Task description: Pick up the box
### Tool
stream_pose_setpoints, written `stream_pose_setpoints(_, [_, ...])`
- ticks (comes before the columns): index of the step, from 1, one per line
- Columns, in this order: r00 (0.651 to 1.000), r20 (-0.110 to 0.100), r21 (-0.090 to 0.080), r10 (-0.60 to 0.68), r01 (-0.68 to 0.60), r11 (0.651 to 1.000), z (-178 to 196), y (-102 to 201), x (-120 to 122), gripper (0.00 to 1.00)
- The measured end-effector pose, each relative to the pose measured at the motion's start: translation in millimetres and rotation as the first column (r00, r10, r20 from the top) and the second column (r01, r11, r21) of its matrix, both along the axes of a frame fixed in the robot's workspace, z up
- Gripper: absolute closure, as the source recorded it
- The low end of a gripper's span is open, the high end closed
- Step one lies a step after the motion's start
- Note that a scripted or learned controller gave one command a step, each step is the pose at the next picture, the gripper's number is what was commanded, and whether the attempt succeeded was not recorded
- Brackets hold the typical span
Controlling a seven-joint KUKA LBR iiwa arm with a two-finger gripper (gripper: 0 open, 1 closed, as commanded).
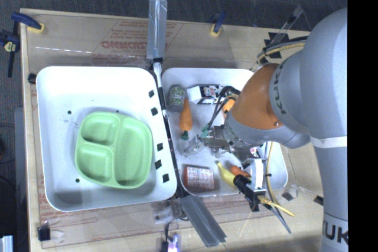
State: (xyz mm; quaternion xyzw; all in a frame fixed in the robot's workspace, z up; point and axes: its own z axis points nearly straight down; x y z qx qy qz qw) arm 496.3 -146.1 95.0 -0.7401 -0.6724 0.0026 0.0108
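In the right bin (177, 81), a small black-and-white box (209, 91) lies near the back wall, partly hidden by the arm's orange band (257, 104). My gripper (199, 140) hangs low over the middle of this bin, just in front of the box and to the right of an orange carrot (186, 117). I see nothing clearly held between its metal parts. A brown labelled pack (198, 177) lies at the bin's front, below the gripper.
A greenish can (176, 97) sits at the right bin's back left. Yellow and orange toy items (233, 173) lie at the front right. The left bin (53, 127) holds a green divided plate (114, 149). The arm covers the right bin's right half.
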Motion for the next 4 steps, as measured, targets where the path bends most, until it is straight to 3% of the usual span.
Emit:
stream_pose_setpoints(1, [0.995, 0.01, -0.003, 0.098, -0.098, 0.995, -6, -3, -19, 0.0])
stream_pose_setpoints(2, [0.994, 0.005, 0.003, 0.111, -0.111, 0.994, 1, -3, -17, 1.0])
stream_pose_setpoints(3, [0.994, 0.005, 0.003, 0.112, -0.112, 0.994, 1, -3, -17, 0.0])
stream_pose_setpoints(4, [0.992, -0.001, 0.01, 0.124, -0.124, 0.992, 8, -2, -16, 1.0])
